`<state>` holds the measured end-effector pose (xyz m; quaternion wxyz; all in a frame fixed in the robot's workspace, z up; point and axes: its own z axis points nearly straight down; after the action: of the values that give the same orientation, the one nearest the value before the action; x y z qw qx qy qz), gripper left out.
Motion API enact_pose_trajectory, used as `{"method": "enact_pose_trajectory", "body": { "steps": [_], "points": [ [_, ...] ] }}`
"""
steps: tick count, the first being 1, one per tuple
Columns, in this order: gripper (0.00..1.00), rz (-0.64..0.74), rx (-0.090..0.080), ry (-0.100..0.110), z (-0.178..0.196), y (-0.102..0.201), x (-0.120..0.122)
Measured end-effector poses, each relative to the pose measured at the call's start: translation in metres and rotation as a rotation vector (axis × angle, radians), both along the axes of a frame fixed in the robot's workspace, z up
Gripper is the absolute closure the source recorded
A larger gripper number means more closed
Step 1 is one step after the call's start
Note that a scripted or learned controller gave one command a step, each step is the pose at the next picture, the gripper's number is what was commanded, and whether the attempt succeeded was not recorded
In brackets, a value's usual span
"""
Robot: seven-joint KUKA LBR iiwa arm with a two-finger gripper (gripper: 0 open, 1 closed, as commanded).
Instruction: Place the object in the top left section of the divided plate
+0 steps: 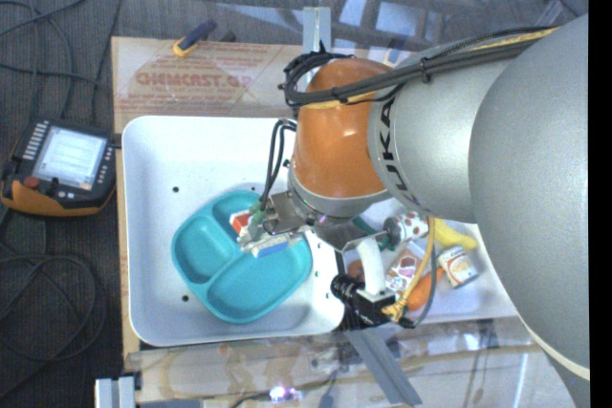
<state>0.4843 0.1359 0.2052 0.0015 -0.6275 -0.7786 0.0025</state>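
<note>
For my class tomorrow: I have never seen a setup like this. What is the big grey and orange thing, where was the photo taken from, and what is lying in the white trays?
The big grey shape with the orange band is a robot arm, reaching in from the right. The photo comes from one fixed camera above the bench, looking down at a slant.

On the bench sit two shallow white bins. The left bin holds a teal divided plate with three sections. The arm's gripper is over the plate's upper section, and something small with red and white on it shows there; whether the gripper is holding it cannot be told, since the arm covers much of that spot.

The right bin holds a pile of small items, among them something yellow and something orange, partly hidden by the arm.

Left of the bench, on the floor, lies an orange handheld control unit with a screen.
</note>
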Motion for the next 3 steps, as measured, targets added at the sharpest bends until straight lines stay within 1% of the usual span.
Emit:
{"method": "enact_pose_trajectory", "body": {
  "steps": [1, 2, 3],
  "points": [
    [1.0, -0.067, -0.001, -0.001, 0.027, 0.054, -0.002],
    [1.0, 0.047, -0.002, 0.0, 0.014, 0.038, 0.007],
    [0.0, 0.047, -0.001, 0.0, 0.015, 0.038, 0.007]
  ]
}}
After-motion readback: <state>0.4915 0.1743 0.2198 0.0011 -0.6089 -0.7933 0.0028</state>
